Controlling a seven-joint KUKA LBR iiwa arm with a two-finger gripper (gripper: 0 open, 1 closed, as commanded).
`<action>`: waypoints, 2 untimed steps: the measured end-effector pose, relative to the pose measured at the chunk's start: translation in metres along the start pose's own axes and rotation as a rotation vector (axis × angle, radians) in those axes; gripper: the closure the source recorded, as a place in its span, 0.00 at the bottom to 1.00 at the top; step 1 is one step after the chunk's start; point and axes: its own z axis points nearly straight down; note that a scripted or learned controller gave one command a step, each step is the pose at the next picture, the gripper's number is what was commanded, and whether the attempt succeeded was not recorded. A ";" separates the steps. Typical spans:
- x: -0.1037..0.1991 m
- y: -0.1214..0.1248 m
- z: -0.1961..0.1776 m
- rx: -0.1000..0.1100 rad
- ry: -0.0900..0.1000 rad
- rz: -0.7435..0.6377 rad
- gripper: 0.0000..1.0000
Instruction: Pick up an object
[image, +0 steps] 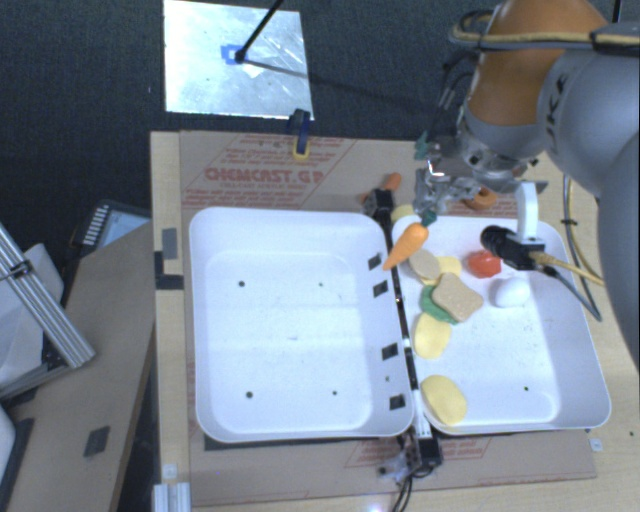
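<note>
arm reaches in from the right, orange band above the wrist. my gripper (431, 200) hangs over the far left corner of the right-hand shallow white bin (560, 400), near the divider between the two bins. cannot tell how far open it is, and cannot tell whether it has hold of anything.

closest item: an orange plastic carrot (406, 245), tilted, thick end up toward the gripper, thin tip pointing down-left over the divider. whether its top touches the gripper is unclear. a small pale yellow lump (404, 214) sits just beside the gripper, at the bin's far rim.

the rest is clustered in the left half of the right bin:
- round tan disc (424, 265), just beside the carrot's thick end
- small yellow piece (451, 265), partly under the disc's edge
- tan bread-like slice (458, 297), lying over a green flat piece (433, 301)
- pale yellow oval (432, 338), touching the green piece on its near side
- deeper yellow oval (445, 398), apart from the cluster, near the front left corner
- red round piece (484, 264) and a white egg-shaped piece (511, 292), near each other, toward the bin's middle

the left-hand white bin (290, 330) sits beside it, the two walls touching. both bins rest on the brown red-printed desk (260, 172). a small orange piece (483, 198) lies on the desk behind the right bin.
</note>
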 end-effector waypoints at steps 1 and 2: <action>0.103 -0.045 0.041 0.019 0.004 -0.005 1.00; 0.181 -0.006 -0.018 0.004 0.004 -0.002 1.00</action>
